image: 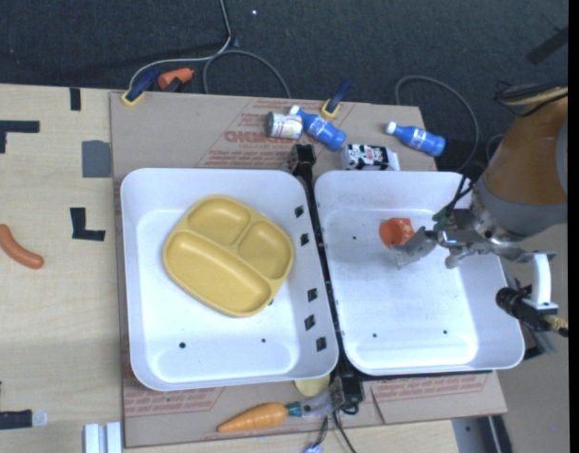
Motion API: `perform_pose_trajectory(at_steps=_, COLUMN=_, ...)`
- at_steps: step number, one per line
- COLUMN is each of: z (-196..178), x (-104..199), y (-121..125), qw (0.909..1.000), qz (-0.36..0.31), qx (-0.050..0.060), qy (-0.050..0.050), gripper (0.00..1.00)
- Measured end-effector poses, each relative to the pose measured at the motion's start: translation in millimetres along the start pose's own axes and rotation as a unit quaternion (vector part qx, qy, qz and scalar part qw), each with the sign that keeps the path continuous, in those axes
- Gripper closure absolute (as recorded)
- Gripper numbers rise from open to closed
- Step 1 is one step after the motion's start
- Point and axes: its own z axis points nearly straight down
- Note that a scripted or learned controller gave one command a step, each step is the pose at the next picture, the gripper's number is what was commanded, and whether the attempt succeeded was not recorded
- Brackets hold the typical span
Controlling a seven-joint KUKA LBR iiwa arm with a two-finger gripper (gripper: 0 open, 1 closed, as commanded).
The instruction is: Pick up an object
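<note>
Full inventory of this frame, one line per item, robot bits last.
White bins: 2, white, side by side on the cardboard sheet.
Divided plate: 1, yellow, in the left bin.
Red object: 1, red-orange, in the right bin near its upper middle, just left of the gripper.
Blue bottles: 2, blue with white caps, on the cardboard behind the bins.
White bottle: 1, white, lying beside the left blue bottle.
Black-and-white item: 1, behind the right bin's rim.
Toy carrot: 1, orange, in front of the bins.
Sausage: 1, orange-red, on the wooden bench at far left.
Clamp: 1, yellow and orange, at the cardboard's back left corner.
Arm: 1, grey with orange band, entering from the right.
Gripper: 1, grey, over the right bin.
</note>
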Motion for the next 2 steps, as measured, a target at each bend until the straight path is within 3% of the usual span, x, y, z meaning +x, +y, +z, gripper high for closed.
perform_pose_trajectory(at_steps=1, z=106.6, x=-20.2, y=82.3, qw=1.0, qz=-0.002, qx=-0.001, qy=-0.001, gripper=0.0)
perform_pose_trajectory(at_steps=2, z=109.0, x=-4.7, y=124.8, qw=1.0, qz=-0.001, qx=-0.002, qy=-0.001, gripper=0.0)
